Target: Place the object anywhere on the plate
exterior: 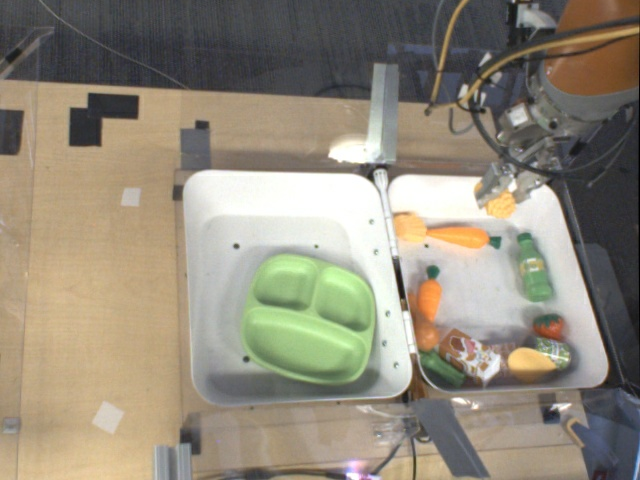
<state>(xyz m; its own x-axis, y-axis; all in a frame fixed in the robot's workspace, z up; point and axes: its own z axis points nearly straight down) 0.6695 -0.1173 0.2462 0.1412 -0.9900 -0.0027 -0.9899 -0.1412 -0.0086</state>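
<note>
A green plate [310,318] with three compartments lies in the left bin [215,228], toward its front. My gripper [506,190] hangs over the far edge of the right bin [575,258]. A small yellow-orange object [500,205] sits between its fingers, lifted above the bin floor. The gripper is well to the right of the plate and farther back.
On the right bin's floor lie a long carrot [455,236], a green bottle [533,266], a small carrot [429,296], a juice box [470,355], a yellow fruit [528,362] and a red item [548,325]. A metal post [381,118] stands behind the divider.
</note>
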